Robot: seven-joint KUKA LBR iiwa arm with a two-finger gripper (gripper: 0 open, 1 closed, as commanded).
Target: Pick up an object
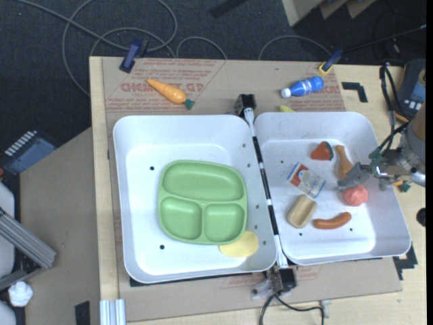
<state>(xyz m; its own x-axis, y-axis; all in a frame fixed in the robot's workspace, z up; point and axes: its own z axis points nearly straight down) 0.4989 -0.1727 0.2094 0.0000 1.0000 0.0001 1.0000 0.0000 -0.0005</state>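
At the near edge of the left bin (128, 181), a pale yellow, rounded piece (238, 246) lies against the near right corner of a green divided plate (201, 200), which takes up the middle of that bin.

In the right bin (389, 239), a red sausage (332, 221) lies closest to the near wall, with a tan bread roll (301, 210) just to its left. Farther in, a small red-and-white packet (305, 179) sits near the bin's middle. Toward the far side lie a red wedge with a dark edge (322, 152) and, just beside it, a brown stick-shaped piece (344, 160).

The gripper (354, 175) reaches in over the right wall of this bin, its dark fingers pointing toward the bin's middle. How far the jaws are spread cannot be told, and nothing is seen between them. A red-pink ball (355, 195) lies just on the near side of the fingertips, close to them; whether it touches them is unclear.

On the bench beyond the bins lie an orange carrot (169, 91) at the far left and a blue-and-white bottle (303, 87) at the far right.
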